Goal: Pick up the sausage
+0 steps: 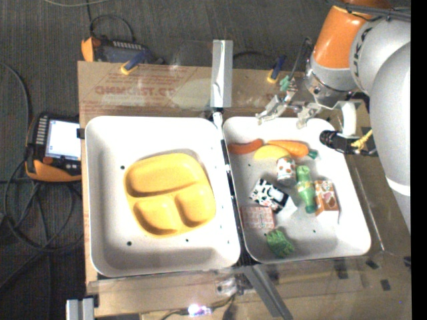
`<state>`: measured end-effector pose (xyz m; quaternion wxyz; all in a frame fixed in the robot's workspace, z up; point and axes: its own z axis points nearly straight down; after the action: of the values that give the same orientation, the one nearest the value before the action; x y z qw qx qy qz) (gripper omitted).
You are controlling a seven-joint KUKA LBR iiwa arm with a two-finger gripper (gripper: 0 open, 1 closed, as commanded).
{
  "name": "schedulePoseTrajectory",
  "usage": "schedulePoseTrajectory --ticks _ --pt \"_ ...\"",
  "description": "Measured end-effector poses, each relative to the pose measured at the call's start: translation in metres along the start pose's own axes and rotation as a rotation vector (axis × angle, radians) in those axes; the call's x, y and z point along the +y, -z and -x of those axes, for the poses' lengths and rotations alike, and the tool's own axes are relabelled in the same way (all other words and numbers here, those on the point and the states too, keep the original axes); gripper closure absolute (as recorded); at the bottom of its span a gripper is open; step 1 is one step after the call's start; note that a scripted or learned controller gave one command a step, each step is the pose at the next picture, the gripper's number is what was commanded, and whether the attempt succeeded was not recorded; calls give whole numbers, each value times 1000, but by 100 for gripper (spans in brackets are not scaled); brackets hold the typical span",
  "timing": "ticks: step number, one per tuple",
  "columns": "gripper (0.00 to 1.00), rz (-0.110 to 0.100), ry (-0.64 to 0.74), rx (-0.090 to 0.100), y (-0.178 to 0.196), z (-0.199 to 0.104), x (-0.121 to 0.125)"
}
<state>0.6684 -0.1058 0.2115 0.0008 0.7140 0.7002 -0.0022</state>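
Reddish-orange sausage (245, 146) lay at the right bin's (360, 235) far left corner, touching a yellow piece (270, 153); gripper (288, 111) hovered above the far rim, fingers spread, empty; judged light, smooth, slippery; best pinched mid-length.

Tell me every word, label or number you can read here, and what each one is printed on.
Cardboard sheet: faint red lettering, too washed out to read.
Small boxes in the right bin: the brown carton, pink box and black-and-white box carry print, all too small to read.
Handheld pendant: lit screen, blurred white.
Nothing can be read with certainty.
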Motion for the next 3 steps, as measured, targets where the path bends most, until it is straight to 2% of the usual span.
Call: schedulePoseTrajectory --ticks 1,2,3 --pt "0 6 97 2 -105 0 -7" --pt "0 0 69 5 -113 -2 3" --pt "0 1 158 3 -28 -23 0"
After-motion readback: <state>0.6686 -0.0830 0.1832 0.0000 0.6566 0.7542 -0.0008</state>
